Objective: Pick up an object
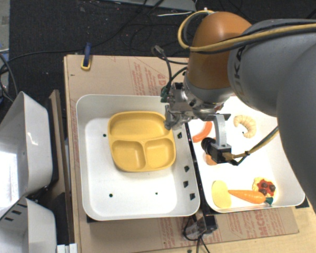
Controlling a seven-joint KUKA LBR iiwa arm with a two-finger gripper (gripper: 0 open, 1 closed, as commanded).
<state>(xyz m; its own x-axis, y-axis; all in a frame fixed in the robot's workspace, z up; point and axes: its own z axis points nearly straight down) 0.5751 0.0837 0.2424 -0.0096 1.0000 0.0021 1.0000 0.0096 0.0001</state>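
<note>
Yellow divided plate (pixel 142 141) lies flat and face up in the left bin (pixel 131 191), and it is the thing my gripper (pixel 171 121) has reached.

At the bottom of the frame the left bin's floor is bare, a wide strip of room below the plate and a narrower one to its left. In the right bin (pixel 253 162), along the bottom edge, a carrot (pixel 246 196) lies with its long axis across the frame and its tip toward the left. That tip touches a pale yellow disc (pixel 220 193), and its thick end is against a small multicoloured piece (pixel 265 187).

Further up, the plate's long axis runs left to right. Its one large compartment faces the top of the frame and its two small ones the bottom. Its right edge is just beside the wall between the bins, so that side is tight.

The gripper sits at the plate's upper right corner, over the rim. I cannot tell how far open it is, or whether it grips the rim.

Just right of the wall lies an orange-red curved piece (pixel 201 132), and a pale curled piece (pixel 246 124) is near it, under the arm (pixel 221 51).

Beyond the bins, brown cardboard (pixel 121 75) meets dark floor.
</note>
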